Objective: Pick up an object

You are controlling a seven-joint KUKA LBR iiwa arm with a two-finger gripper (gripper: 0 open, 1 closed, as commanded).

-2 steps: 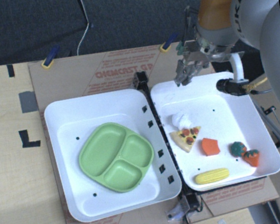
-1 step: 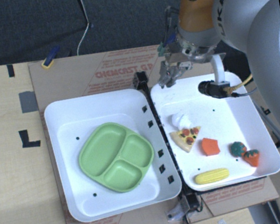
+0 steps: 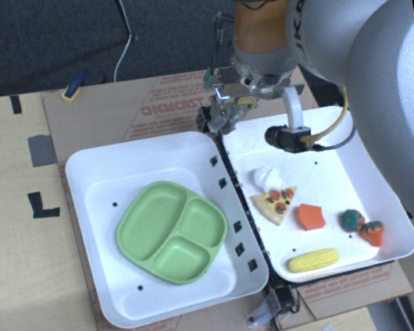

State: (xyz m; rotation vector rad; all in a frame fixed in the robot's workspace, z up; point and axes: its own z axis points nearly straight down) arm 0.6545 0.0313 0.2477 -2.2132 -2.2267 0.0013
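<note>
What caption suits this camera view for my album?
The hand hangs at the far edge; green plate in the left bin, toy corn and pizza slice in the right bin.

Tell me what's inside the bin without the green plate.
A pizza slice, orange block, corn cob, green toy, red toy and a white thing. The arm hides its far corner.

The left bin (image 3: 74, 167) and right bin (image 3: 341, 162) are plain white; the plate (image 3: 172, 230) is pale green all over. The pizza slice (image 3: 276, 205) is tan dotted red and green, the block (image 3: 310, 216) orange-red, the corn (image 3: 313, 260) yellow, the ball (image 3: 350, 219) dark green, the fruit (image 3: 372, 232) red with a green top. The cardboard (image 3: 126, 111) is brown with faded red print, the bench (image 3: 17, 257) pale wood with black marks, the arm (image 3: 377, 51) grey with an orange band.
</note>
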